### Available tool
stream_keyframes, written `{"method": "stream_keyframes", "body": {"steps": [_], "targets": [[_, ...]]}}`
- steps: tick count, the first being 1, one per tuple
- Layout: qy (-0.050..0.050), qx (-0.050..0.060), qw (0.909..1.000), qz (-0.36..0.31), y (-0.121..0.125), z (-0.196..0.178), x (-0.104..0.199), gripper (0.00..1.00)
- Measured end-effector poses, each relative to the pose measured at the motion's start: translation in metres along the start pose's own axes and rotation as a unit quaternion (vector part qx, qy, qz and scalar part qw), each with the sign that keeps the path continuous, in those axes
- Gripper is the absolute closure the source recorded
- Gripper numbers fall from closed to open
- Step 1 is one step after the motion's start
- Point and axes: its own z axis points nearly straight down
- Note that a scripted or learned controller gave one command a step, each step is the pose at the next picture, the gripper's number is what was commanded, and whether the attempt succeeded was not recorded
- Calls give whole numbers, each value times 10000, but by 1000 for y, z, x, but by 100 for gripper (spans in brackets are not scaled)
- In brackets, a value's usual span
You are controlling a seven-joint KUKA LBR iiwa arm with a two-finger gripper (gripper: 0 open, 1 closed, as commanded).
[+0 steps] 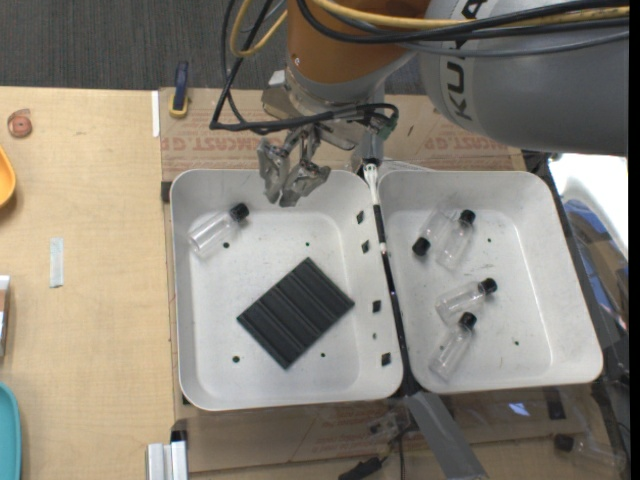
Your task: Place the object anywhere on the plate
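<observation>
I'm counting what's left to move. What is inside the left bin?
Inside the left bin lie a black ridged plate and one clear vial with a black cap. The gripper hangs over its far edge, covering a bit of the floor there.

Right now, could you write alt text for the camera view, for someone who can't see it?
A grey and orange robot arm hangs its gripper over the back of the left bin, near a clear vial and a ribbed black plate. The right bin holds four more vials.

Single fixed overhead camera, slanted down, close on both white bins (200, 368).
</observation>
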Motion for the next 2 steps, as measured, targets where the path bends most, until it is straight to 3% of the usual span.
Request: {"method": "stream_keyframes", "body": {"steps": [1, 2], "targets": [[-3, -2, 9940, -1093, -13, -15, -27, 100], [2, -11, 9709, -2394, -4, -5, -30, 100]]}}
